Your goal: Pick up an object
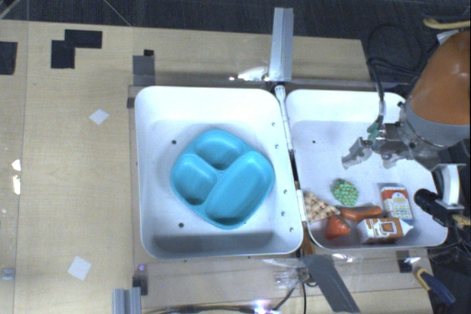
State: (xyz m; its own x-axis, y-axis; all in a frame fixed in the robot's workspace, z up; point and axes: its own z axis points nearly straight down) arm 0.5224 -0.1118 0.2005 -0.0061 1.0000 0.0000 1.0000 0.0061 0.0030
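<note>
- Tabletop: pale wood surface carrying two shallow white bins side by side.
- Left bin: holds one blue divided dish, three compartments, lying flat near the bin's centre.
- Right bin: upper half bare; all loose items clustered along the lower edge.
- Beige speckled item: lower-left corner of the right bin, against the dividing wall; identity unclear.
- Green round item: bumpy, standing slightly apart from and above the rest of the cluster; the candidate nearest the hand.
- Red item and orange carrot-like item: touching or nearly so, beside the cartons.
- Two small cartons: one upright-lying at right, one below it, close together.
- Hand: over the right bin, just above and right of the green round item; fingers look spread apart, nothing between them.
- Step in hand, as judged: approach, before any grasp; no object lifted.
- Next move calls for: settling on one item, likely the green one, centring over it, descending, then closing without snagging neighbours.
</note>
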